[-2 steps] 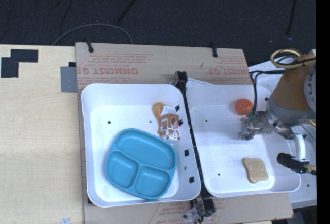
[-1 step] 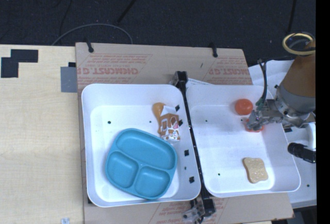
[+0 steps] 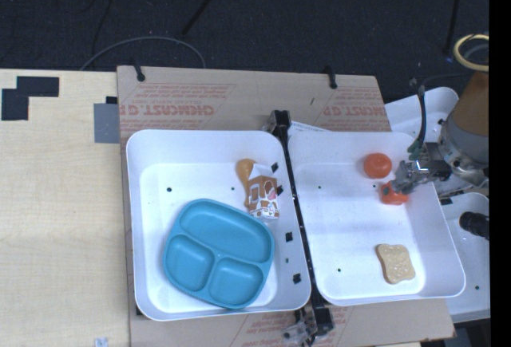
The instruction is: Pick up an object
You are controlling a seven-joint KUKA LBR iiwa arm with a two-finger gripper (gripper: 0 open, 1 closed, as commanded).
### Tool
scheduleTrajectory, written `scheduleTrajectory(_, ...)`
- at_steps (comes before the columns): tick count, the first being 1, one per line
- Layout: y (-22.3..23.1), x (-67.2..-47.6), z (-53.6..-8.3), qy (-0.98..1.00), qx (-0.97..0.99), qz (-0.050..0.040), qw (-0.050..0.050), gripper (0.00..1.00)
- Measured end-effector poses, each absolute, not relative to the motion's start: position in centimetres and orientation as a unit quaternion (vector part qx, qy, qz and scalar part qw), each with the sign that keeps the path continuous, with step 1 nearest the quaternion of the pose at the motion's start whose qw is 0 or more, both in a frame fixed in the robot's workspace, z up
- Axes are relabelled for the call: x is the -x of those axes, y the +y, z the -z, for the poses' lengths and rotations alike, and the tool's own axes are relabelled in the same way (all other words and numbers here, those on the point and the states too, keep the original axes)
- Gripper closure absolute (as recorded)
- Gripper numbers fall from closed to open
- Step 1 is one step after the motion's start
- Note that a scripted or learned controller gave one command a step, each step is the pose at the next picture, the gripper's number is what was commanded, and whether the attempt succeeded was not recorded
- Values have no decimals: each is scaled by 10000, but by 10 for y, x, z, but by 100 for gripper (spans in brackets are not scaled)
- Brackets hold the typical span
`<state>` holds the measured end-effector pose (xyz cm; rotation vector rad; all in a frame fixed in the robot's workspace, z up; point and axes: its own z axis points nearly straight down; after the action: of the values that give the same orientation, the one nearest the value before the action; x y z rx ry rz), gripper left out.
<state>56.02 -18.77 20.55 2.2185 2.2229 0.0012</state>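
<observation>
White plastic makes up both bins. In the left bin (image 3: 148,178) a blue divided plate (image 3: 217,253) lies toward the near side, tilted a little. Just beyond its far right corner sits a small brown-and-white printed packet (image 3: 262,198), with a tan piece (image 3: 245,171) touching its far side. A black divider (image 3: 289,202) runs between the bins. In the right bin (image 3: 343,258) a slice of toast (image 3: 396,263) lies near the front right corner. Toward the far right sit a round orange-red ball (image 3: 378,165) and, just nearer, a smaller red piece (image 3: 392,195). The gripper (image 3: 406,180) comes in over the right rim and hangs at that red piece, its tips right above it; whether they are apart or closed on it I cannot tell.
</observation>
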Motion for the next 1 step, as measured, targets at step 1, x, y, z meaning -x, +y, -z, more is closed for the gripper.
scheduleTrajectory(1, -191, -552, -263, 7081, -7061, -8, 19, 100)
